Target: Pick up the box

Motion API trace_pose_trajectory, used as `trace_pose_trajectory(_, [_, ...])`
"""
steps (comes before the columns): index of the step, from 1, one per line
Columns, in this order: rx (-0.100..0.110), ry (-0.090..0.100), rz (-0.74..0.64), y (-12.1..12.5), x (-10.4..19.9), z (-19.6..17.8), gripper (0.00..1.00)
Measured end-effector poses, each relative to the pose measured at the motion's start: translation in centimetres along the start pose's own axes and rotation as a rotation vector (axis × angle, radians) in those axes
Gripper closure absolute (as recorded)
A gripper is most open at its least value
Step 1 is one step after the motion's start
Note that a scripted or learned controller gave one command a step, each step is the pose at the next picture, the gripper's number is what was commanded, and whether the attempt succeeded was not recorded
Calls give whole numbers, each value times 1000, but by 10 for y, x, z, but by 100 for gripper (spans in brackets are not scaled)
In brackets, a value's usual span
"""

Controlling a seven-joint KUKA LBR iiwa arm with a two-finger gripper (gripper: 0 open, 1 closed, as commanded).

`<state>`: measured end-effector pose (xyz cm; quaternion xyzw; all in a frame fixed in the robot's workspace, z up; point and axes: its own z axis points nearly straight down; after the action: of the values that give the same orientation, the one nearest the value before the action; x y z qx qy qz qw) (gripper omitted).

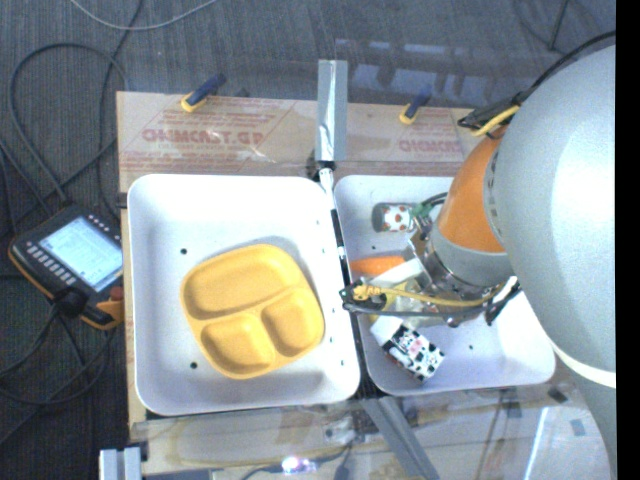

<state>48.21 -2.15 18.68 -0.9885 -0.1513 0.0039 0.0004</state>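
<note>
Grey carpet (250,28) crossed by loose cables (100,13) surrounds the desk (230,133), whose brown top carries faint reversed red lettering. Two yellow-and-blue clamps (201,92) grip its far edge, and a metal post (331,108) stands between the two bins. A handheld control pendant (68,256) with a lit screen lies to the left, off the desk.

The left bin (160,368) holds a yellow divided plate (253,310), lying flat and turned at an angle, near the bin's middle.

The right bin (520,368) is partly covered by the arm (560,198), which reaches in from the right, with its orange band (470,208) above the wrist. The tool (440,290) hangs low over the middle of this bin. Seen from above, the wrist hides it, so I cannot tell whether it is open or closed, and nothing can be seen held in it.

The box (413,352), small and patterned in black and white with a red spot, lies on the floor of the right bin towards the near wall, turned askew. It sits near the tool, on the side closer to the camera, and looks apart from it. Farther back in the same bin a small pale cylinder (393,216) with reddish marks lies on its side near the far wall, and an orange thing (378,265) shows by the left wall, partly under the tool.
</note>
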Motion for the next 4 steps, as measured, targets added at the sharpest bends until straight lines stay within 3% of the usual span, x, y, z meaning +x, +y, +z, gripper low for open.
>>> trace_pose_trajectory(1, [-1, -1, 91, -55, 17, 5, 100])
trace_pose_trajectory(4, [-1, -22, 87, -56, 13, -18, 100])
